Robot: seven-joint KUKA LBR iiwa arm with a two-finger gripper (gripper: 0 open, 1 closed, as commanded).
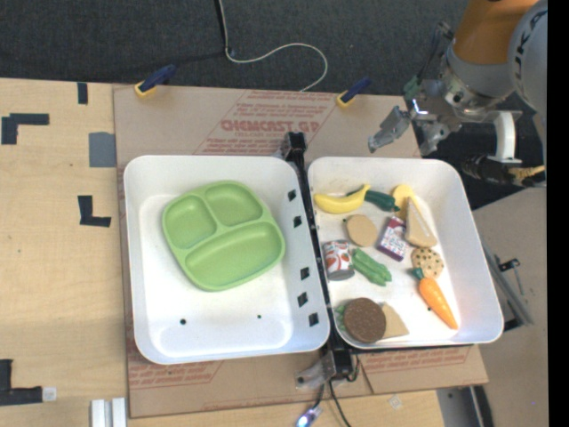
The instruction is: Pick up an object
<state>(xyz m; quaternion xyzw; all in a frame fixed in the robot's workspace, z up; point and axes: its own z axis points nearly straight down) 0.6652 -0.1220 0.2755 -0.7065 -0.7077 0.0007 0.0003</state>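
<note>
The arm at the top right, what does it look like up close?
The arm is a rounded grey body with a wide orange band above the wrist. Below that sits a cluster of dark metal parts ending in the end effector, a grey pointed piece. A white curved part sticks out on the arm's side.

Grey arm [498, 34] at upper right, hand [404, 127] spread open, fingers pointing down-left.

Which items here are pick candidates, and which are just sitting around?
Pick candidates, right bin: banana, carrot, can, green pickle, cookie, chocolate cookie.

Lying about: green divided plate in left bin, clamps, cable.
</note>
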